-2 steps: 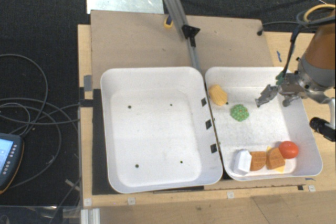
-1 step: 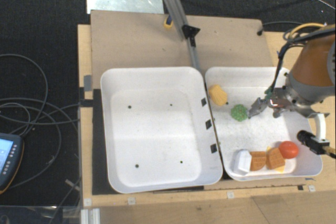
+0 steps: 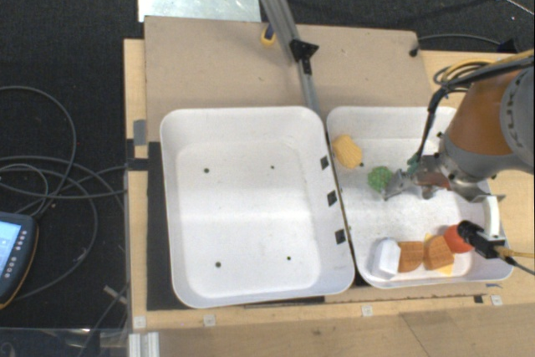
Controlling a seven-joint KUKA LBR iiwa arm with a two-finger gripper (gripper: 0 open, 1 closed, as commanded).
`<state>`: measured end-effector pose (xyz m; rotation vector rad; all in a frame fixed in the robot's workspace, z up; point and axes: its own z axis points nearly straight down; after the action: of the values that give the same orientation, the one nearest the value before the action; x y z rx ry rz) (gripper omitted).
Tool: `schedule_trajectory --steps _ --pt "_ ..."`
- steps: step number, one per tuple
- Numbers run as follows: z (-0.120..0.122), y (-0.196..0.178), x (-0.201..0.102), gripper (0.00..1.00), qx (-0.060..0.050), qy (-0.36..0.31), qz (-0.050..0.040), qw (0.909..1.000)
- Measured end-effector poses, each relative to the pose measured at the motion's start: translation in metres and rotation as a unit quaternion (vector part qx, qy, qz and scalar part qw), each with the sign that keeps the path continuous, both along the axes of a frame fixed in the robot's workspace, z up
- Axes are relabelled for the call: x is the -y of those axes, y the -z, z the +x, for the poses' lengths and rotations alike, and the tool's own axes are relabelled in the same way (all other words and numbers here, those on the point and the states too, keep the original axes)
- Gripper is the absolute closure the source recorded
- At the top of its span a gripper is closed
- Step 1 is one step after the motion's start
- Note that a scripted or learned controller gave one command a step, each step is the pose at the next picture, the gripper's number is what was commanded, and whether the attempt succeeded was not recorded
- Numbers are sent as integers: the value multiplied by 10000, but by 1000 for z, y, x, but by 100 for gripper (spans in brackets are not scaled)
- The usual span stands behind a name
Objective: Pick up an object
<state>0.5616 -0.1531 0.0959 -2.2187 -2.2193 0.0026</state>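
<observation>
The right bin (image 3: 393, 119) holds several small objects. A yellow lumpy piece (image 3: 347, 151) lies near its left wall, and a green round piece (image 3: 380, 177) sits just right of it. Along the front wall lie a white cup-like piece (image 3: 384, 257), two tan blocks (image 3: 423, 254) and a red piece (image 3: 456, 237). My gripper (image 3: 398, 186) hangs low over the right bin, its tip right beside the green piece on that piece's right. Nothing is visibly held in it.
The left bin (image 3: 242, 114) stands beside the right one, sharing a wall with black clips (image 3: 332, 198). A grey pole (image 3: 280, 8) slants across the back of the bench. The arm's orange band (image 3: 485, 117) covers the right bin's far right corner.
</observation>
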Motion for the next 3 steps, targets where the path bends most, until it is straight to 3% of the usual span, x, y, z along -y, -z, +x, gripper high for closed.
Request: schedule_trajectory --steps 1,3 --pt "2 -14 1 100 29 5 -6 10000" --pt "2 -122 3 100 61 -26 -17 10000"
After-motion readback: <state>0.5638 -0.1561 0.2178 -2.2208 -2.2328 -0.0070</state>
